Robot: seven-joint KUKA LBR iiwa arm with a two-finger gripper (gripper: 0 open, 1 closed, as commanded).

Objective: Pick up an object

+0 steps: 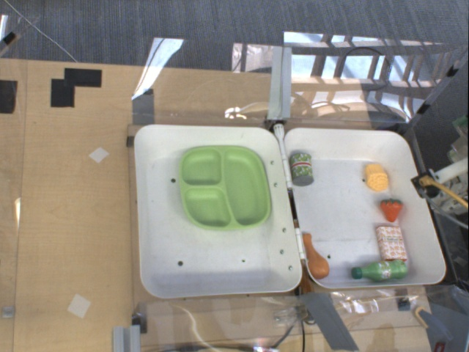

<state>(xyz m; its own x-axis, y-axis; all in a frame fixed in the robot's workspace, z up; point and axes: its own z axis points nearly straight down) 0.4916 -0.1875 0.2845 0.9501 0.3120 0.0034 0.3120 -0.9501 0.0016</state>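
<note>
Nearest the camera, along the front wall of the right bin [344, 196]: a green bottle [377, 271] lying on its side, likely light, hard plastic, round and apt to roll; best taken across the body, not the neck. Just left of it, at the front left corner against the wall between the bins: an orange drumstick-shaped toy [315, 259], probably smooth and stiff, awkward because the wall crowds one side. Behind the bottle and almost touching it: a small carton [390, 242] with red print, flat-sided and probably light, the easiest grip of the lot, taken across its two long faces. Further back, near the right wall: a strawberry [392, 210], small, rounded and tapering, likely to slip out of a pinch unless held at its widest part. Beyond that: a yellow corn piece [376, 177], standing clear of its neighbours, with room on all sides for a grasp across its width. At the far left of the right bin, close beside the dividing wall: a can [301, 167], rigid, its curved side likely slippery. Left bin [168, 270]: a green divided plate [223, 187], broad and shallow, graspable only by its rim. Whether the gripper is released or clenched cannot be told.
</note>
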